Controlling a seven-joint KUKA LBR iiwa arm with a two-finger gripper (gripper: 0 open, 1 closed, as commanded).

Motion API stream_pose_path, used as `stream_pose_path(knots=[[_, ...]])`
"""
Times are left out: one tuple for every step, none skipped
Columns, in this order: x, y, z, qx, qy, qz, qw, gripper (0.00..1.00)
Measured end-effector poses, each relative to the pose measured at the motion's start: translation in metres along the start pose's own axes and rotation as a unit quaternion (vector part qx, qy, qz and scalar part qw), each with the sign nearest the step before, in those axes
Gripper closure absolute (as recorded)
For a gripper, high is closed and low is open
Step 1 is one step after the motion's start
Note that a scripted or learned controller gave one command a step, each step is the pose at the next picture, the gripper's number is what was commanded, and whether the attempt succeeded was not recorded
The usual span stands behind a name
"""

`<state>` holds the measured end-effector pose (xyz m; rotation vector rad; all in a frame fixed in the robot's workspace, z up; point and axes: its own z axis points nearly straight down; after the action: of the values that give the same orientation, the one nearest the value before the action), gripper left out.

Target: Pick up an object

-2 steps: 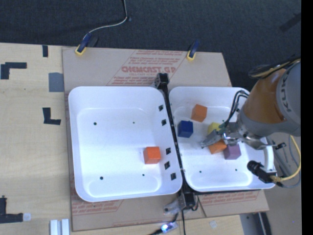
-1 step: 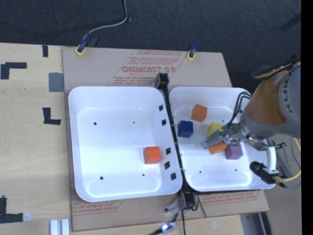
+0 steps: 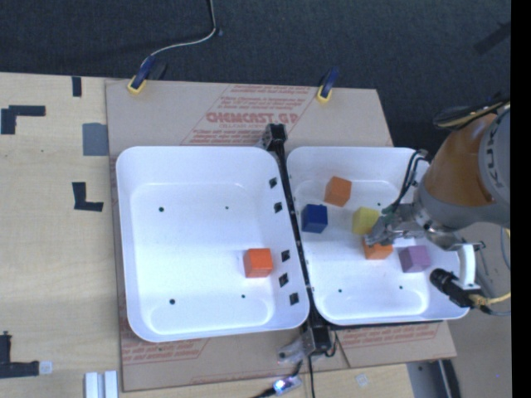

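— Where is your hand?

— My hand (image 3: pixel 383 237) is low in the right bin (image 3: pixel 357 309), over a small orange block (image 3: pixel 378 250) that sits just beside a yellow block (image 3: pixel 366 220) and near a purple block (image 3: pixel 413 259). Whether the hand is spread or closed, I cannot tell; the wrist hides it from above.

— Is the block held?

— Not that I can confirm. It looks to rest on the bin floor, partly under me.

— How will it handle?

— My guess: light, rigid, flat-faced, likely foam or painted wood. Not fragile. The faces may be a bit slick, so I'd want a square pinch across two opposite sides, at mid-height, not on corners.

— Any trouble?

— The yellow block crowds one side, so the free pair of faces is the safer choice. A skewed pinch could make the cube twist out or shove its neighbours.

— Other candidates?

— A blue block (image 3: pixel 314 218) and another orange block (image 3: pixel 338 191) stand more in the open in the same bin; a third orange block (image 3: pixel 258 262) sits alone in the left bin (image 3: pixel 141 247). All on the desk, same kind, same grip.
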<state>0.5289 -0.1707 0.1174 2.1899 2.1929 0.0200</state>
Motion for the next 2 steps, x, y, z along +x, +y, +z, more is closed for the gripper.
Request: stream_pose_path(knots=[[0.024,-0.016,0.008,0.006,0.006,0.0,1.0,1.0],[0.011,-0.008,0.01,-0.001,0.001,0.0,1.0,1.0]])
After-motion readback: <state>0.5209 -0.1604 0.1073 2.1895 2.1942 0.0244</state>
